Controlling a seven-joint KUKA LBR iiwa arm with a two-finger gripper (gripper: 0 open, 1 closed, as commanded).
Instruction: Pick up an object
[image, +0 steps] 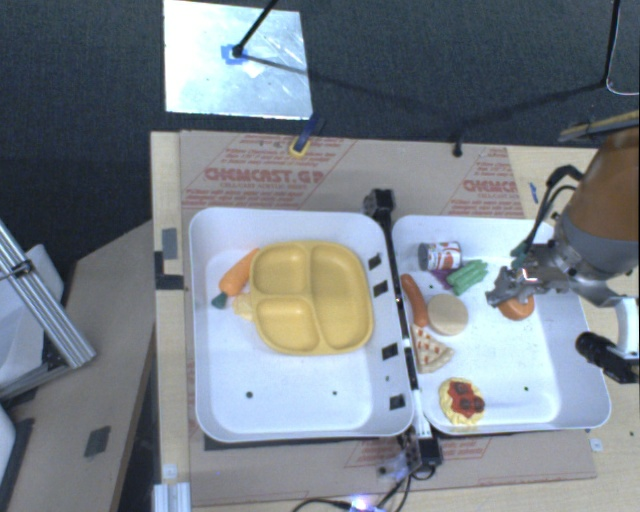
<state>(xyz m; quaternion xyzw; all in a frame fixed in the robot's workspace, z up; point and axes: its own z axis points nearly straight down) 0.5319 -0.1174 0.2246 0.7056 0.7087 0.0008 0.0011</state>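
The two white bins sit side by side on the bench, the left bin (215, 400) holding a yellow divided plate (305, 297) with a toy carrot (237, 272) lying against the plate's far-left edge. The right bin (540, 395) carries the smaller clutter: a small can (438, 256) and a green piece (467, 274) at the far side, a sausage (412, 297) along the left wall, a round tan piece (447, 316) beside it, a pizza slice (430, 350) nearer, and a little plate of spaghetti (462, 401) at the near edge.

The arm comes in from the right, and its gripper (512, 290) hangs low over the right side of that bin — directly above an orange piece (518, 309), which shows partly beneath it. Whether the claw is spread or pressed together cannot be made out from this angle, and nothing is visibly between its fingers.

The step in hand looks like the approach or descent onto the orange piece. The next move would call for settling squarely over it, closing, then lifting straight up — a flat, low piece could easily slip out.
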